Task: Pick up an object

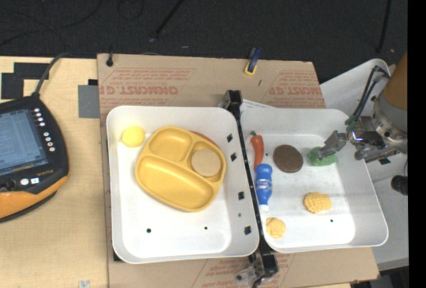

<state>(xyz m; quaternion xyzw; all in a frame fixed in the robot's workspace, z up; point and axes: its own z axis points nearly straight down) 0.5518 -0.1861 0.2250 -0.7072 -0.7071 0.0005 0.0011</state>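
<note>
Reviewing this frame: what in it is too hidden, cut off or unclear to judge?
- Gripper, camera view: too small and blurred to tell whether it touches the green object.
- Arm: mostly cut off by the right edge.
- Green object: partly covered by the gripper; what it is stays unclear.
- Tablet: cut off at the left edge, its screen unreadable.

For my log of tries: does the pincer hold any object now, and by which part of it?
It cannot be told. The pincer is at the green object in the right bin, but a hold on it is not clear.
</note>
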